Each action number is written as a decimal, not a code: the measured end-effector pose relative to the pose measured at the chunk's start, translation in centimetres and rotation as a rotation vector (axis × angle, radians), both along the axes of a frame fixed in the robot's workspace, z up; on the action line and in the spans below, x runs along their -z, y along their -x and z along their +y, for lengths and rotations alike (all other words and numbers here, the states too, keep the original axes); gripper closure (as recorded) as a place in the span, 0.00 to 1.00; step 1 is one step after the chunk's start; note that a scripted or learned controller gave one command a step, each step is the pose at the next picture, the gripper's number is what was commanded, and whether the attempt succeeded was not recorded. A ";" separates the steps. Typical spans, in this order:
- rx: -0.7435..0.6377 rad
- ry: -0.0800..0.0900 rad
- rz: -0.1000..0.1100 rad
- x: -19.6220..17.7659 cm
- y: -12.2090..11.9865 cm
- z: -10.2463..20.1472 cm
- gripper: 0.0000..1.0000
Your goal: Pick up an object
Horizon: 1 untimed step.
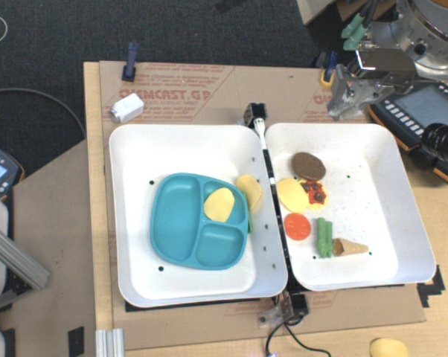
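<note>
My gripper (347,101) hangs above the back rim of the right bin (380,199), open and with nothing between its fingers. In that bin lie a brown disc (309,166), a yellow round piece (289,193) with a red and black bit (315,193) against it, an orange-red slice (297,227), a green stick (324,237) and a tan cone (349,248). The left bin (135,192) holds a teal divided plate (187,222) with a yellow piece (219,204) on it. Another yellow piece (250,190) leans at the plate's right edge.
A white block (127,108) and a blue clamp (129,59) sit on the cardboard behind the left bin. A black clip (255,114) joins the bins at the back. A dark keypad device (414,114) lies right of the gripper.
</note>
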<state>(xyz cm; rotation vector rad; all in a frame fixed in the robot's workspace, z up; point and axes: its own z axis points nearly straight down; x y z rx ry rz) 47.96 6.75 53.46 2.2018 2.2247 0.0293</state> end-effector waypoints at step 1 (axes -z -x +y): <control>0.008 0.005 0.015 -0.1 -7.0 2.9 1.00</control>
